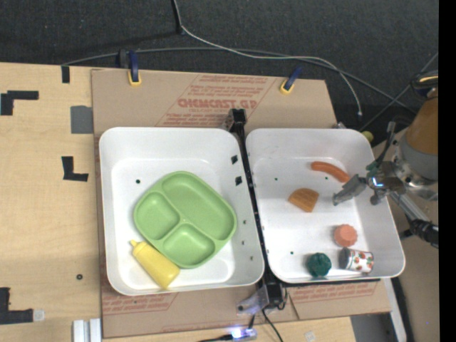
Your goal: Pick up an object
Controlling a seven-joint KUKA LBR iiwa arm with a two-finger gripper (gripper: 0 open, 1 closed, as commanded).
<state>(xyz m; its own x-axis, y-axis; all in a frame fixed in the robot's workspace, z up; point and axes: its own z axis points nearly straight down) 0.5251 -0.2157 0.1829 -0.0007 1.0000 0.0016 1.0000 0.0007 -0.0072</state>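
Objects for picking are lying in the right bin point(324, 140): an orange sausage-shaped piece point(329, 169) near the far wall, a tan wedge point(304, 199) toward the middle, a pink round piece point(345, 234), a dark green lump point(319, 263) and a small printed can point(356, 261) along the near wall. All 5 are sitting apart from one another, with bare white floor between them. The tool point(354, 188) is hanging over the right side of that bin, between the sausage-shaped piece and the pink piece; 1 grey finger is slanting down toward the bin floor, and whether the tool is released or clenched is something I cannot tell. Nothing is showing between its fingers.

The left bin point(114, 148) is carrying a green divided plate point(185, 218) and a yellow bottle point(154, 263) lying touching the plate's near-left edge. Both bins are resting on a brown cardboard sheet point(214, 98) clamped at its far edge, on a pale wooden surface point(35, 191). Dark cloth point(85, 13) and thin cables are running behind.
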